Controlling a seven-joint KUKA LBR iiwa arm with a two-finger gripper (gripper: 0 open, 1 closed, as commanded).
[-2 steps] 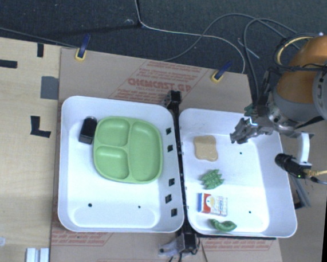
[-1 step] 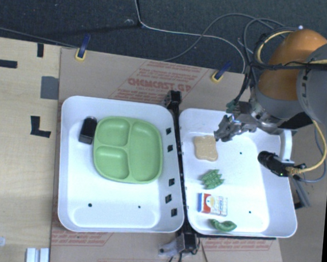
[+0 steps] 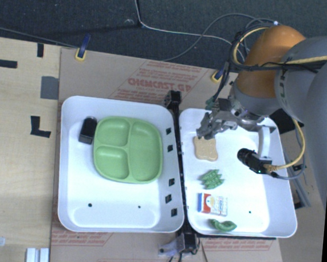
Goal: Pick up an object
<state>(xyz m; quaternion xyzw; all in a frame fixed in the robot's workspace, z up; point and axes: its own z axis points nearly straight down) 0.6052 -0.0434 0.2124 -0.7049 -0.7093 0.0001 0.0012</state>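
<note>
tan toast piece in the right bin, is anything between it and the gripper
Nothing visible stands in the way. The gripper hangs right at the upper edge of the tan toast piece in the right bin. The green leafy toy and the small carton lie nearer the camera, apart from it.

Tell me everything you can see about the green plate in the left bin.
The plate is pale green, looks like matte plastic, rounded-square, with three compartments: two smaller at the top, one wide below. It lies flat, face up, in the left bin, slightly rotated. A small black block sits against its upper left edge.
</note>
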